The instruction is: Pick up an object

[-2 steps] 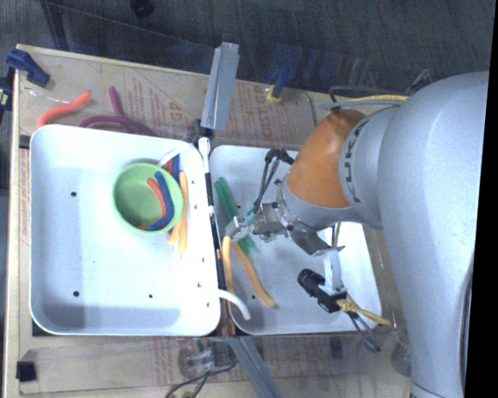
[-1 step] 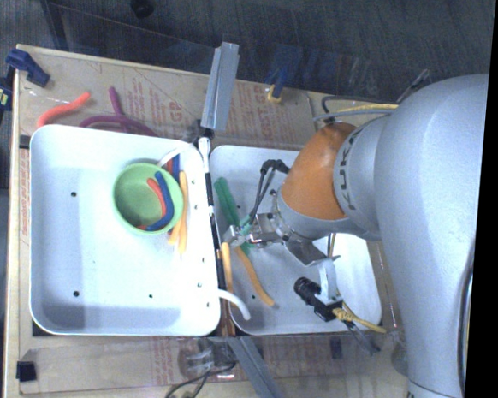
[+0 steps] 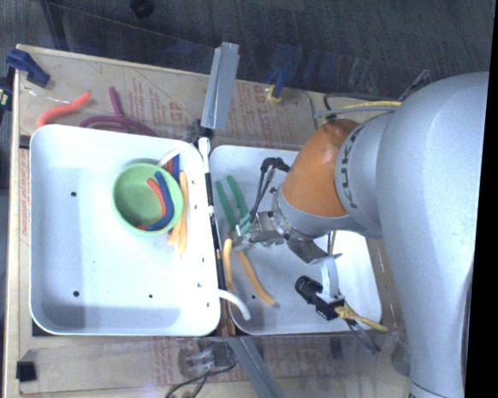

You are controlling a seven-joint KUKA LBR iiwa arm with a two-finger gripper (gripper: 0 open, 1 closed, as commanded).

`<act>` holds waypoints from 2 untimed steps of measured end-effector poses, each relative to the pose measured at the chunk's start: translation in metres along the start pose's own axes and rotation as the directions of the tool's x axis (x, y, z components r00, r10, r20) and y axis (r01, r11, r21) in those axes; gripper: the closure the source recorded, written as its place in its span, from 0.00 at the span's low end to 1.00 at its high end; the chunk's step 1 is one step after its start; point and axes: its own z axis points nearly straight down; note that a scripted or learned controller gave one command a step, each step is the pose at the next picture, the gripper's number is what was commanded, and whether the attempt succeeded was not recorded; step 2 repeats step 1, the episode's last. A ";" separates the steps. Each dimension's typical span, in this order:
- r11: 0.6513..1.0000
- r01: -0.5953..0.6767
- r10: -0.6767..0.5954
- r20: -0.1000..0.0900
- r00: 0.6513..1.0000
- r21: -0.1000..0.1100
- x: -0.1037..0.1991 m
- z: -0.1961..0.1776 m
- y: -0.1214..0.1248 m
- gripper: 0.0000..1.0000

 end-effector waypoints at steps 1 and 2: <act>0.927 -0.375 0.375 -0.013 0.927 0.012 -0.004 -0.049 0.023 1.00; 0.927 -0.375 0.375 -0.013 0.927 0.012 -0.004 -0.049 0.023 1.00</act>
